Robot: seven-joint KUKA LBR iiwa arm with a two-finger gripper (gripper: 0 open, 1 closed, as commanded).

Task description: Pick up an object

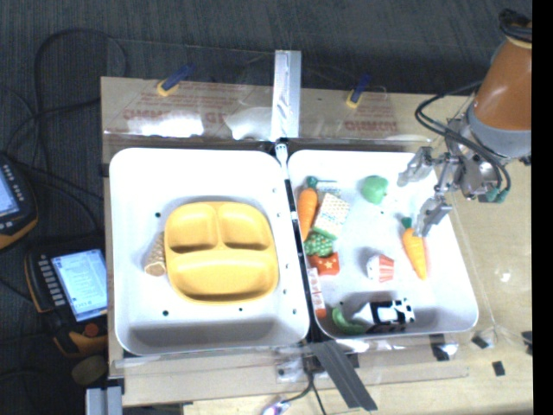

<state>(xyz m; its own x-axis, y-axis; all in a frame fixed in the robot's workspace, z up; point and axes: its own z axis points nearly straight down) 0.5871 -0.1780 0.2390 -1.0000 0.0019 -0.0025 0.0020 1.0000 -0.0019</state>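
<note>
Where bench (130, 93) sits on dark carpet (173, 7), 2 white bins (130, 171) adjoin; jaws (423, 193) released, above carrot (416, 253).

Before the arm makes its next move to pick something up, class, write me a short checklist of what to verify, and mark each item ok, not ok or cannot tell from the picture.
1. Gripper is over the right bin: ok.
2. A target lies close by: ok, the right-hand carrot lies just below the fingertips.
3. Nothing is between the fingers yet: ok, no object shows there.
4. That carrot has space around it: ok, it lies apart from the small red and white toy.
5. Fingers open wide enough for the carrot: cannot tell.
6. Yellow tray sits in the left bin, out of the way: ok.
</note>
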